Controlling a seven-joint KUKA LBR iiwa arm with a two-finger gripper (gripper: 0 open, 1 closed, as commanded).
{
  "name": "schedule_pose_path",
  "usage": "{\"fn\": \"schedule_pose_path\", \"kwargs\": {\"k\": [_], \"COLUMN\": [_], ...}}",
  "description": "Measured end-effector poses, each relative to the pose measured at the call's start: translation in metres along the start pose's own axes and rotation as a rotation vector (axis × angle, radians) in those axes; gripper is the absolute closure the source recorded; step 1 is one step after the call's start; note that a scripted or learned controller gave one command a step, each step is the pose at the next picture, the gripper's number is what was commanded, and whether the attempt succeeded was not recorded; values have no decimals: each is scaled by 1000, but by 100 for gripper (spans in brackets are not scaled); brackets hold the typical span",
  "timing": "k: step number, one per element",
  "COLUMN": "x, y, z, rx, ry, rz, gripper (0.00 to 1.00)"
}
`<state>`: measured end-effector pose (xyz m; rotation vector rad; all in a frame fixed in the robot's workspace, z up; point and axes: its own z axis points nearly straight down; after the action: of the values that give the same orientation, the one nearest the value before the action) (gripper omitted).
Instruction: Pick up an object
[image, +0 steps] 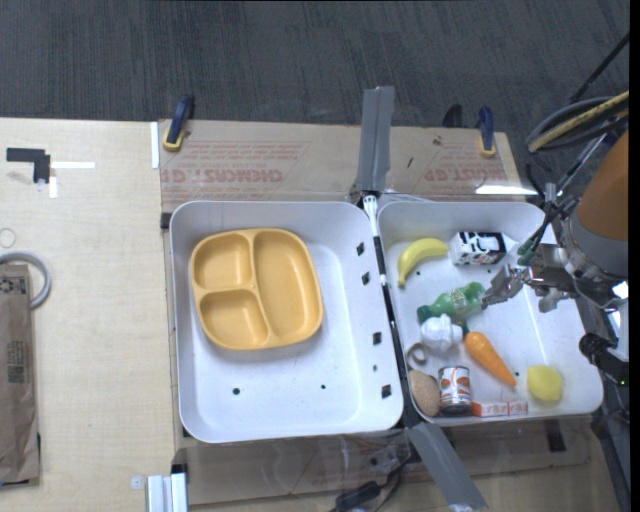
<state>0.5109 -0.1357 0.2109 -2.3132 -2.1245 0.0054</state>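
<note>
The green bottle lies at nine o'clock of your gripper, whose parted jaws hold nothing.

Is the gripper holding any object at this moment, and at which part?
Nothing is held. The gripper is open beside the green bottle, with no object between its fingers.

Bright even overhead light, soft faint shadows; mild glare on white bins; slightly soft, grainy focus.

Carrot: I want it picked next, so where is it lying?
The carrot lies in the right bin, between the white toy and the lemon, above the can.
</note>
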Motion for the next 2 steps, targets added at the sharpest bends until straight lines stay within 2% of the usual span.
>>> {"fn": "schedule_pose_path", "kwargs": {"k": [1, 2], "x": [22, -7], "y": [-14, -33], "z": [13, 120], "rx": [2, -2], "ry": [1, 1], "rz": [-155, -274], "gripper": [0, 0]}}
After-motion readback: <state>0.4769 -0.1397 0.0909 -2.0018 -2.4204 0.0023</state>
